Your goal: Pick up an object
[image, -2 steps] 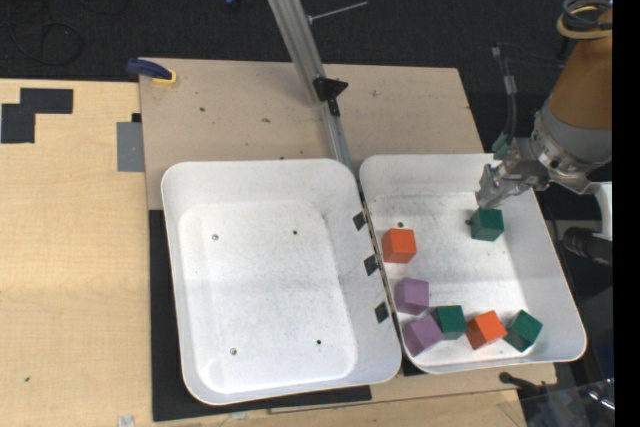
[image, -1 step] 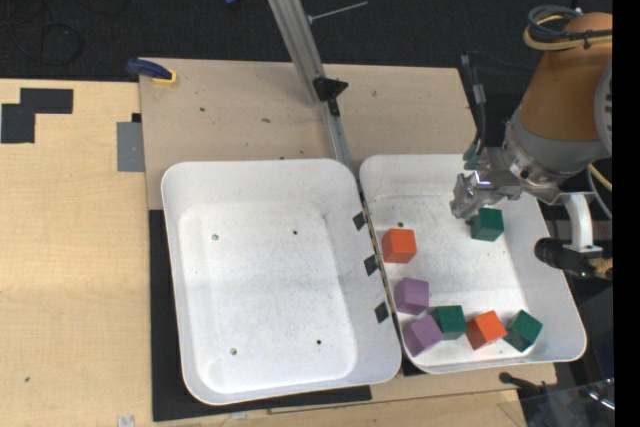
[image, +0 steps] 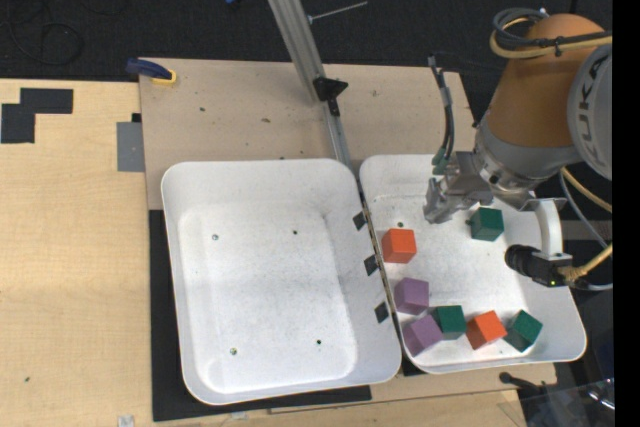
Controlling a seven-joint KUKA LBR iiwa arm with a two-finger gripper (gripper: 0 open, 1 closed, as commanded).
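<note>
I see two shallow white plastic bins side by side on the bench. The left-hand white bin (image: pixel 200 205) shows only its speckled floor with a few dark dots. The right-hand white bin (image: pixel 385 177) holds all the blocks: an orange cube (image: pixel 399 244) near its left wall, a green cube (image: pixel 487 224) further right, and a cluster toward the near edge made of a purple cube (image: pixel 411 294), a second purple cube (image: pixel 422 331) just beside it, a small green cube (image: pixel 451 319), a second orange cube (image: pixel 487 328) and a dark green cube (image: pixel 523 329) at the near right corner.

My grey two-finger gripper (image: pixel 440 205) hangs over the far part of the right-hand bin, between the first orange cube and the first green cube, near both but apart from them. I see no block between its fingers; how far they are spread I cannot tell from this slant.

On the grey arm (image: pixel 600 115) I can make out part of the letters "KU" on the casing at the right edge. The other lettering is cut off.

A silver aluminium rail (image: pixel 290 15) slants from the top down toward the gap between the bins.
</note>
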